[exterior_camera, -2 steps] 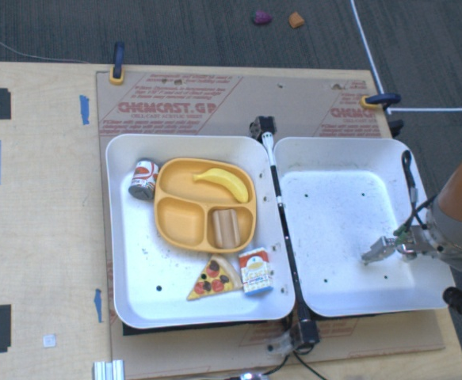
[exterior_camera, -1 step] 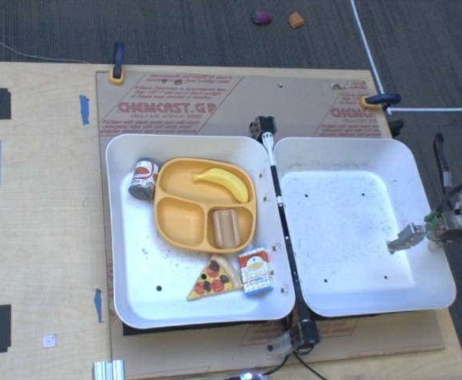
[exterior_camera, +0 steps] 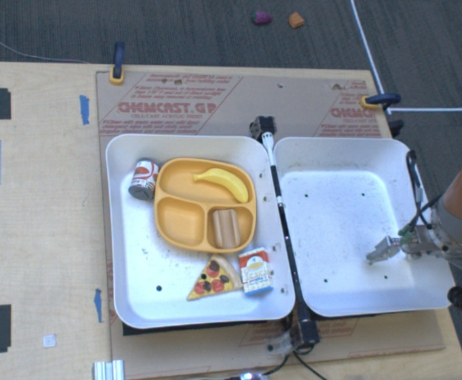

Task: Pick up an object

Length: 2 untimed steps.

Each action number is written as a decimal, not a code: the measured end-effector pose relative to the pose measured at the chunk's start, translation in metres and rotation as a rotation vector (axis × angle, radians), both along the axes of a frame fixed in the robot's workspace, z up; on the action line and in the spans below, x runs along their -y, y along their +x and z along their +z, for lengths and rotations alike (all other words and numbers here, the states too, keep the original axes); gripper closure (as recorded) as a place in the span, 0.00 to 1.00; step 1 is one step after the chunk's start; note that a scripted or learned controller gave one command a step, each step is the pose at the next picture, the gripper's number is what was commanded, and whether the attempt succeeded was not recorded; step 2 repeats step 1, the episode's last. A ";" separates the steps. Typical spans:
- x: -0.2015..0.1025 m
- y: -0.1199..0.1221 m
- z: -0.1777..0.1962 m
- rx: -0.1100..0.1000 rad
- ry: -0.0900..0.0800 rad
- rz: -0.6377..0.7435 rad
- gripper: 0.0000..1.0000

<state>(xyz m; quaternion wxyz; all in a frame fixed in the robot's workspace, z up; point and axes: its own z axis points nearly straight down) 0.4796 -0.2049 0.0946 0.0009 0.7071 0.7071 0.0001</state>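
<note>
Nearest the camera, at the front of the left bin (exterior_camera: pixel 127 236), a pizza slice (exterior_camera: pixel 213 279) is lying flat on the white floor, its tip pointing to the front left. Just beside it on the right a small carton (exterior_camera: pixel 255 271) is sitting with a red and white top; its printing is too small to read.

Across the divide, in the right bin (exterior_camera: pixel 334 291), the gripper (exterior_camera: pixel 377 253) is reaching in from the right, low over the bin floor near the right wall. It is small and grey against the speckled white, and whether it is clenched or released cannot be made out; nothing is showing at its tip. The arm (exterior_camera: pixel 460 200) behind it is being cut off by the picture's edge, so just a bit of orange and grey is showing, with cables trailing along the bin rim.

Farther back in the left bin a yellow divided plate (exterior_camera: pixel 175 216) is taking up the middle. A brown cylinder-like piece (exterior_camera: pixel 226 228) is resting in its front right compartment and a banana (exterior_camera: pixel 223 182) is lying across the wide rear compartment. A small can (exterior_camera: pixel 143 179) is lying on its side, touching the plate's left rear edge.

Beyond the bins, two small items (exterior_camera: pixel 277 19), one purple and one orange, are sitting on the dark floor, too blurred to identify.
</note>
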 end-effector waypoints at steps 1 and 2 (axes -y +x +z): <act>0.000 0.000 0.010 0.002 -0.001 0.000 1.00; 0.000 0.000 0.010 0.002 -0.001 0.000 1.00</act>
